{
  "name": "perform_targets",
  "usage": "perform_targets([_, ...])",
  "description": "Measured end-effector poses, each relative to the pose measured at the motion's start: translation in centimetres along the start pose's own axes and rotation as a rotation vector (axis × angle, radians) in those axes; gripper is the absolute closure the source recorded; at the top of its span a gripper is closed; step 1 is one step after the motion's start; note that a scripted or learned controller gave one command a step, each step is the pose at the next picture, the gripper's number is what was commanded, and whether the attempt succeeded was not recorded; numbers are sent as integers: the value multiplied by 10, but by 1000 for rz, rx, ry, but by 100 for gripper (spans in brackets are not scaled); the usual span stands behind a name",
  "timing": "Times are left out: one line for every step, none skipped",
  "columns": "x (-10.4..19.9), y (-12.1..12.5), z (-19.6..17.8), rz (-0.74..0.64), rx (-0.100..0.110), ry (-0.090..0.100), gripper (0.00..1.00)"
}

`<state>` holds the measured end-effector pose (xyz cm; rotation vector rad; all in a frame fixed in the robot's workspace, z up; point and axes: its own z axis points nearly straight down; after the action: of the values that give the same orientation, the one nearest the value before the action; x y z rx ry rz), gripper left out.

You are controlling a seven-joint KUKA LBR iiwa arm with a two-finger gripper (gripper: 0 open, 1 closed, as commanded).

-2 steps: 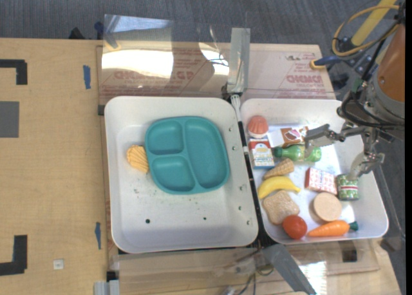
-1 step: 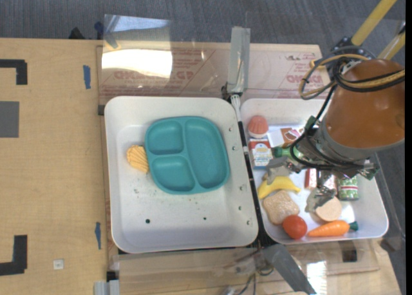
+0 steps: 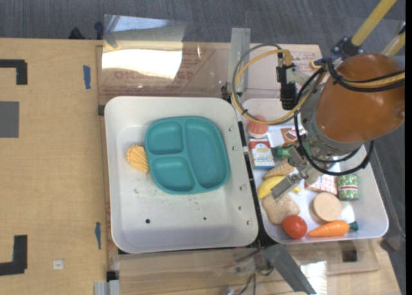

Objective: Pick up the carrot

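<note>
The carrot is parked at the near edge of the right bin, squeezed between a tomato touching its tip and a round beige slice just behind it, so a sloppy descent could easily end with the wrong thing being nudged or grabbed. The claw is hung over the banana and cracker, short of the carrot, and whether it's apart or together can't be told from up here. Being pressed against the bin's wall, the carrot could get rolled or pinned instead of lifted.
</note>
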<state>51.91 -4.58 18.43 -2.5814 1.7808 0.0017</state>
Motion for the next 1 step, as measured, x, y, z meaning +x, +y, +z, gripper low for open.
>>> perform_targets([101, 22, -100, 174, 5, 10, 0])
